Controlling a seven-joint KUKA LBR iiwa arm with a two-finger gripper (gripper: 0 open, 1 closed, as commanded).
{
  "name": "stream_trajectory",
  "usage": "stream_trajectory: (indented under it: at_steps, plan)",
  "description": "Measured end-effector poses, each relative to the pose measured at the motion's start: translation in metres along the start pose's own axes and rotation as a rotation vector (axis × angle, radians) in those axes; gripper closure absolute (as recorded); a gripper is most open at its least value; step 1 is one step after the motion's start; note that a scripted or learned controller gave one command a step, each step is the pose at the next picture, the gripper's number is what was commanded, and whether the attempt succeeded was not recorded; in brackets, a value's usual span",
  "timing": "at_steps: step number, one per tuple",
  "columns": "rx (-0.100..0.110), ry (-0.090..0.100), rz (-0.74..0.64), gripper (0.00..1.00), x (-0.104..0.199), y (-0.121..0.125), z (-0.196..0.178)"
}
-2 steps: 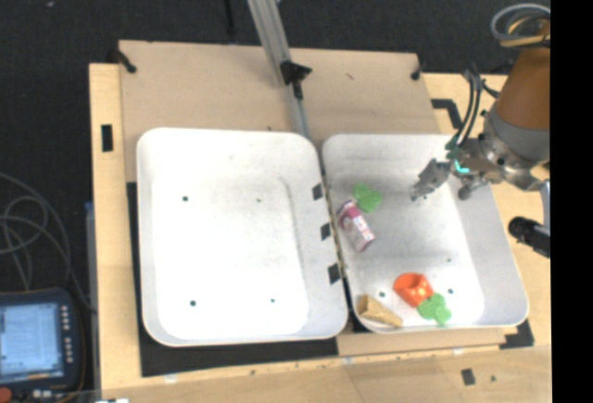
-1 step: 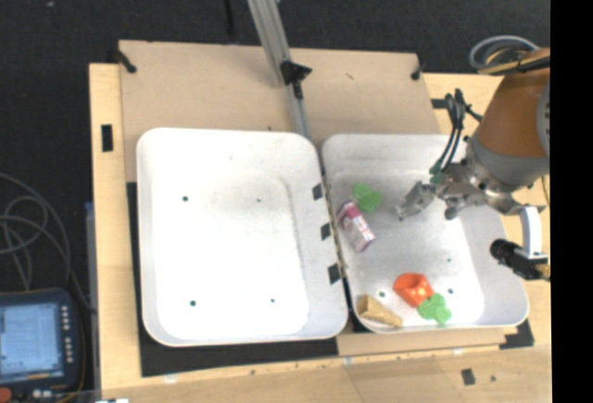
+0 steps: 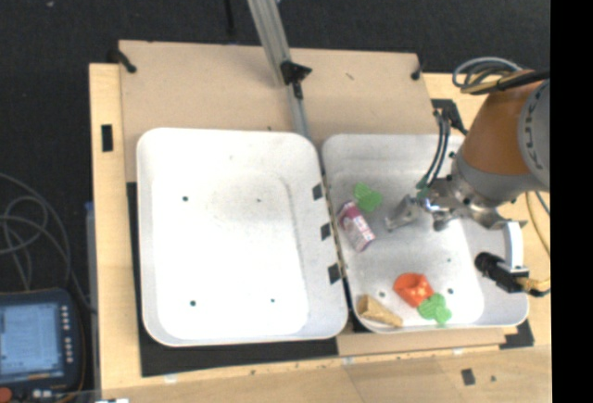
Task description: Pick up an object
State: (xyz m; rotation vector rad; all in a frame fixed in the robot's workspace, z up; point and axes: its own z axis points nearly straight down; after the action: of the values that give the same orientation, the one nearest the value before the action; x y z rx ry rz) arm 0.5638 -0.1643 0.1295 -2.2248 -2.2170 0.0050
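Currently, step in hand: the approach, by my reading; nothing is lifted yet.
Gripper [image 3: 400,218]: hangs over the middle of the right bin [image 3: 389,149], its grey tip pointing toward the bin's left side; whether it is open or closed I cannot tell at this size, and no object shows in it.
Nearest candidates: a pink-and-white wrapped packet [image 3: 356,225] just to the tip's left, and a small green piece [image 3: 368,198] above that, near the bin's left wall.
Other candidates: an orange-red lump [image 3: 413,288], a second green piece [image 3: 434,308] touching it, and a tan wedge [image 3: 378,309], all along the bin's near edge.
Left bin [image 3: 157,160]: bare white floor, well apart from the arm.
Next move calls for: choosing one item, probably the packet, centring over it, then descending squarely so the neighbouring green piece is not nudged.
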Motion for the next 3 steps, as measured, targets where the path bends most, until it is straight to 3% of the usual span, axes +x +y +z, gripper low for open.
stream_trajectory:
  at_steps: [1, 2, 3]
  plan:
    - [-0.001, 0.0, 0.001, 0.0, -0.001, 0.0, 0.03]
    - [-0.008, 0.0, 0.008, 1.0, -0.002, 0.001, 0.017]
    - [-0.009, 0.0, -0.006, 1.0, 0.006, 0.006, -0.036]
